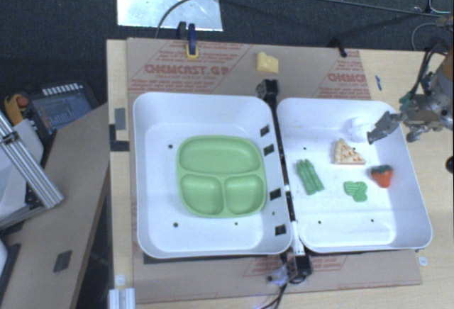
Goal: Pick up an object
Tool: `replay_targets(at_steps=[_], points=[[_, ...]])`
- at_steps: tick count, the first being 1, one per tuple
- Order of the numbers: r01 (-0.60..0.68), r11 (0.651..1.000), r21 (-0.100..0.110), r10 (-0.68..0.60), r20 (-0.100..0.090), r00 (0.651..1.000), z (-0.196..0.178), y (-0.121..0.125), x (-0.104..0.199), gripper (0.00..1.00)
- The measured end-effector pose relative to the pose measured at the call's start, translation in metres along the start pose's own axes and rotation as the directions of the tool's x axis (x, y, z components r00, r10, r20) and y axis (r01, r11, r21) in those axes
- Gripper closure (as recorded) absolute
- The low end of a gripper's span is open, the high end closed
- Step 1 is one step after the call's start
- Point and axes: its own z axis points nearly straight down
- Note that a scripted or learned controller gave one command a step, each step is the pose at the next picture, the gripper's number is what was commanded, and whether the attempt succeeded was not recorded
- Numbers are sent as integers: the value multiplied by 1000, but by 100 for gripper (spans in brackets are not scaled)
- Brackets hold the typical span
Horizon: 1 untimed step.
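Observation:
The right bin [397, 229] holds a toy pizza slice [347, 153], a red strawberry [382, 176], a green asparagus bundle [309, 176], a small green vegetable [356, 190] and a pale whitish object [355, 127] near its back. My gripper [397, 130] hovers over the bin's right back corner, above and to the right of the pizza slice. Its fingers [380, 129] are spread open with nothing between them.
The left bin [152, 159] carries a green divided plate [218, 176]. A yellow wedge [267, 62] and a yellow-blue clamp [190, 42] lie on the board behind the bins. A black divider with clips [278, 159] runs between the bins.

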Motion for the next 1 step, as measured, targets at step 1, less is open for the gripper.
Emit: replay_targets(at_steps=[1], points=[[3,1000,-11,-3,2,1000,-6,2,1,0]])
